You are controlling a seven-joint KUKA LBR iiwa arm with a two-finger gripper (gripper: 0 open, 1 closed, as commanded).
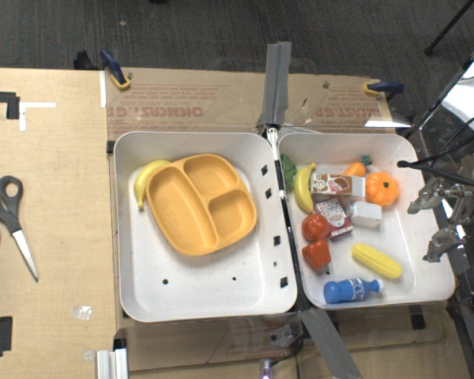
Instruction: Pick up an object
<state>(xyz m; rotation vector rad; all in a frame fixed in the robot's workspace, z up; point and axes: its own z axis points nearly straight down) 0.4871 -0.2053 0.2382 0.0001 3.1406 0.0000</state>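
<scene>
The metal two-finger gripper (441,221) is seen over the right edge of the right shallow white bin (415,279), its fingers spread wide with nothing between them. A yellow plastic corn cob (377,260) lies near that bin's front edge, beside a blue plastic bottle (351,290).

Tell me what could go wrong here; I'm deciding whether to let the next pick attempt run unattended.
1. The right bin is crowded: tomato, pepper, banana and cartons touch, so a grasp there may nudge neighbours or catch two things.
2. The bottle and corn are rounded and lie flat, so they might roll away.
3. The gripper sits at the bin's right edge, far from the pile.
</scene>
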